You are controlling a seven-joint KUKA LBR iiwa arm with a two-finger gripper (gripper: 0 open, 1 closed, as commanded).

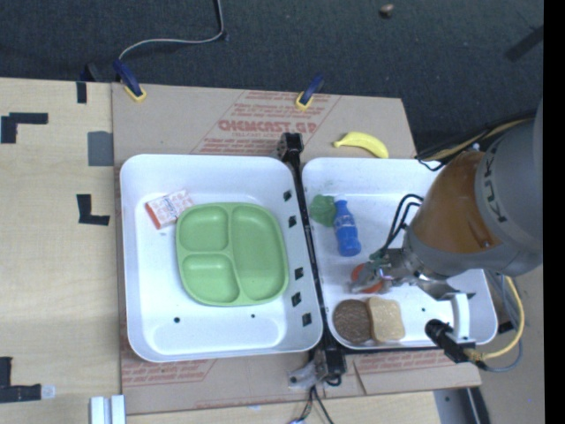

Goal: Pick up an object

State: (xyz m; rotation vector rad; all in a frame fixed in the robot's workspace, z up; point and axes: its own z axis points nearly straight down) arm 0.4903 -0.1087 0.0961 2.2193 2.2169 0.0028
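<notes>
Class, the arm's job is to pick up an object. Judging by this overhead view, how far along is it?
Done: the arm has reached into the right bin, with its gripper low near the blue bottle and a small reddish item.
In hand: nothing visibly lifted; the grip itself is too hidden to judge.
Left: the grasp and the lift. The brown round piece and tan piece lie untouched, as does the green plate in the left bin.

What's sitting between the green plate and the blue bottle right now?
In the camera view, the black divider where the two bins meet lies between the green plate and the blue bottle, along with a small green object just left of the bottle.
</notes>
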